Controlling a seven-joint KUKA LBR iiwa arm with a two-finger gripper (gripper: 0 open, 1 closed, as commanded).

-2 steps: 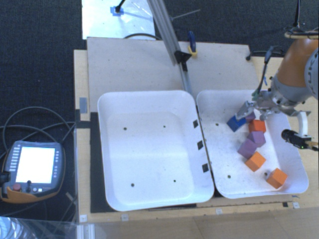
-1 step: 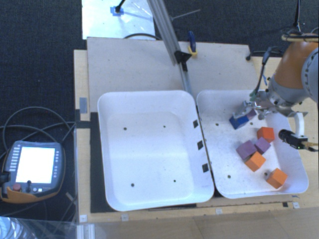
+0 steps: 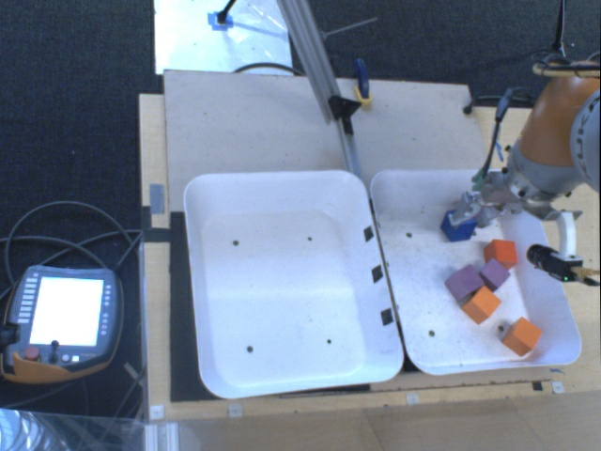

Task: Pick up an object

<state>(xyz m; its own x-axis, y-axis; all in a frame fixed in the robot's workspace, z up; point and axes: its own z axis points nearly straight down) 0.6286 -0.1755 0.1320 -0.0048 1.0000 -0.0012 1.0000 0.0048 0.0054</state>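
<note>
Several small blocks lie in the right bin [image 3: 413,346]. A blue block [image 3: 456,227] sits near the bin's back, left of the others. Three orange blocks [image 3: 501,252] [image 3: 482,304] [image 3: 520,335] and two purple blocks [image 3: 463,282] [image 3: 494,273] cluster toward the right side. My gripper [image 3: 474,210] hangs low over the blue block's upper right edge and partly covers it. Whether it touches the block is hidden from this angle.
The left bin [image 3: 202,252] stands beside the right one, with black clips [image 3: 377,272] along the shared wall. A slanted metal pole [image 3: 315,50] crosses the back of the bench. A teach pendant [image 3: 61,322] rests on the floor at the left.
</note>
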